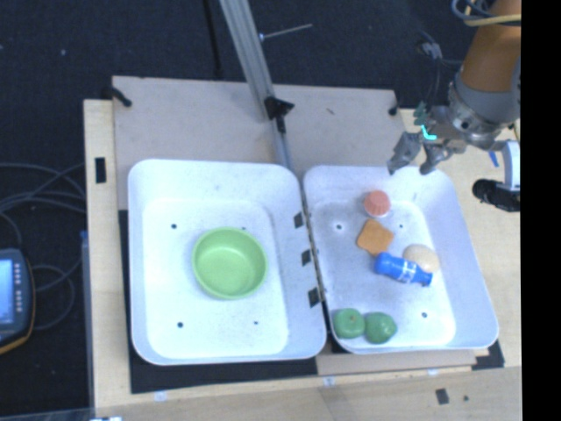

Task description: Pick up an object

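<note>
Hand [415,160], fingers apart and empty, hovers over the right bin [456,235] far rim. Nearest target: red ball [377,203], near the orange block [375,236]. Risk: the ball rolls off closing fingers.

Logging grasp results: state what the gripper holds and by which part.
Nothing. The gripper is open above the right bin's far edge, with no object between its fingers.
</note>
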### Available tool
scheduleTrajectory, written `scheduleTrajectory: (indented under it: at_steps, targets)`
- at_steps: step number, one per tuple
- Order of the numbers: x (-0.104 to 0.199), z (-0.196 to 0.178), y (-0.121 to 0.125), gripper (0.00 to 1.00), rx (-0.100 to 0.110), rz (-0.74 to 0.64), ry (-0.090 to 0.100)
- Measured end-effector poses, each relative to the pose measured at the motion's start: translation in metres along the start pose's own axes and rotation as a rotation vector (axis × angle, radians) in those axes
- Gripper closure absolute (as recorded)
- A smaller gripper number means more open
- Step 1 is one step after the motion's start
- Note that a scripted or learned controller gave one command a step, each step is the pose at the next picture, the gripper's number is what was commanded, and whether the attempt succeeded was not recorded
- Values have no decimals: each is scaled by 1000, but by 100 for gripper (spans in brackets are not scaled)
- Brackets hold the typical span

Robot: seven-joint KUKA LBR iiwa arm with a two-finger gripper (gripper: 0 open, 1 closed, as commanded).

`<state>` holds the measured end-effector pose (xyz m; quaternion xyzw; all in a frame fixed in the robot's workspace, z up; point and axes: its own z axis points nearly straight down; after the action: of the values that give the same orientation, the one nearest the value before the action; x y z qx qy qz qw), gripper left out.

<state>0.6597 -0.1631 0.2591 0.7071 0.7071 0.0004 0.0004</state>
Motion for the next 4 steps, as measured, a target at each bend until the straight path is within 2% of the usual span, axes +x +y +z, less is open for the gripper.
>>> scheduleTrajectory:
  at_steps: [1,2,4]
  targets:
    - [0,0,0,0,0,0,0]
    - [2,43,-5,0,4,0,0]
    - [-5,157,-7,0,5,1,0]
